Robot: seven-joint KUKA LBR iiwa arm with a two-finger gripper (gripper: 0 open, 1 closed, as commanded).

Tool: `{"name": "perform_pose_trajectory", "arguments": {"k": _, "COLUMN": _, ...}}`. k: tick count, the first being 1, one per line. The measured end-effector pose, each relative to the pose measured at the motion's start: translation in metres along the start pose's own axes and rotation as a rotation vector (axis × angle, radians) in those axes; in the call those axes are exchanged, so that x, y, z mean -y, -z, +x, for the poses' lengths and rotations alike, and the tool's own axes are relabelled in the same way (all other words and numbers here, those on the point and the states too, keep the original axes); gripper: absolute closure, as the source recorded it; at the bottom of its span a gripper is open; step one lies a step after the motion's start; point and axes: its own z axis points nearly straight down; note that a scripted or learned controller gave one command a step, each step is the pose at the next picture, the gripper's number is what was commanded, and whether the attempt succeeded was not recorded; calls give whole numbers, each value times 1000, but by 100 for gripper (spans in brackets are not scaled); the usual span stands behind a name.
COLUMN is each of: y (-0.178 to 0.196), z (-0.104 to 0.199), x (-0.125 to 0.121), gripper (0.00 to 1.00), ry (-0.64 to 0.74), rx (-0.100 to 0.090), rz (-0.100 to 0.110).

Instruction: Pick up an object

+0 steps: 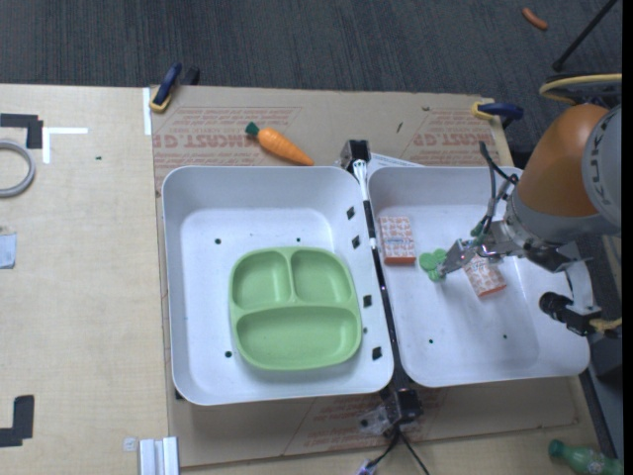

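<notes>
Since your gripper [457, 261] hangs low in the right bin [514, 359], settle on one target before you descend. I cannot tell its state. The green piece [431, 261] sits just ahead of its tip, too small to show an axis; the small box [399, 237] beyond lies lengthwise away from you.

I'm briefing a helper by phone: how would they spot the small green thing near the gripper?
Look in the right bin. Near its middle, just left of the gripper, lies a small green object. It is the one green item there; the two packets beside it are reddish and white.
</notes>
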Motion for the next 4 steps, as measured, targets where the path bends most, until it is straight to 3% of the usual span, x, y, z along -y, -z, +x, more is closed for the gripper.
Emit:
{"name": "perform_pose_trajectory", "arguments": {"k": 1, "y": 0, "z": -1, "x": 20, "gripper": 0, "ry": 399, "rx": 10, "rz": -10}}
{"name": "perform_pose_trajectory", "arguments": {"k": 2, "y": 0, "z": 30, "x": -40, "gripper": 0, "ry": 575, "rx": 6, "rz": -9}}
{"name": "perform_pose_trajectory", "arguments": {"k": 3, "y": -1, "z": 43, "x": -53, "gripper": 0, "ry": 478, "rx": 5, "rz": -6}}
{"name": "perform_pose_trajectory", "arguments": {"k": 4, "y": 10, "z": 41, "x": -55, "gripper": 100, "ry": 475, "rx": 11, "rz": -11}}
